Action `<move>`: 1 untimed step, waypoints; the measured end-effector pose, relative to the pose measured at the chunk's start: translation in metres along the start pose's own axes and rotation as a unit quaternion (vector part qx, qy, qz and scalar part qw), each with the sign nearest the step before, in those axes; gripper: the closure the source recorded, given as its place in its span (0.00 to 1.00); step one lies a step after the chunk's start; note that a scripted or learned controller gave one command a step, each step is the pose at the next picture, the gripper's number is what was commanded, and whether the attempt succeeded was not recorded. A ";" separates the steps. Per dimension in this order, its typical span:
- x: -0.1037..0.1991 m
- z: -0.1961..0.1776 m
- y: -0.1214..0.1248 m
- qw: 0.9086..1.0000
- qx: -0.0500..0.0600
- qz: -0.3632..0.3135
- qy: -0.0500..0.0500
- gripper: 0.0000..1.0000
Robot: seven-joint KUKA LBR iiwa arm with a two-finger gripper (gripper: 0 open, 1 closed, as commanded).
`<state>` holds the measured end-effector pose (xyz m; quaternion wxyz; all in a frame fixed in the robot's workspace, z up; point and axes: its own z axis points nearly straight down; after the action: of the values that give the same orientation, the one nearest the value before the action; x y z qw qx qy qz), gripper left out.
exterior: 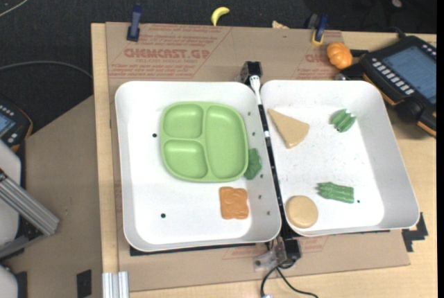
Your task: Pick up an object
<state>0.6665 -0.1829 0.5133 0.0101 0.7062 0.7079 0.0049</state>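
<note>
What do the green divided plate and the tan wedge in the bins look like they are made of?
The green divided plate looks like moulded plastic with a matte finish: uniform colour, soft rounded compartment ridges. The tan wedge in the right bin looks like a toy food piece, probably plastic or foam; its flat, even surface leaves that open.

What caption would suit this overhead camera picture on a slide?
Two white bins: left holds a green divided plate and orange waffle; right holds toy foods.

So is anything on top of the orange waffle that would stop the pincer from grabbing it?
No, nothing visible covers the orange waffle. It lies flat in the left bin, apart from the green divided plate above it.
</note>
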 end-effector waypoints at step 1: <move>-0.009 0.089 -0.113 1.000 0.016 0.004 0.005 1.00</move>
<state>0.5558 -0.1927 0.4219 -0.0049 0.7089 0.7053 -0.0026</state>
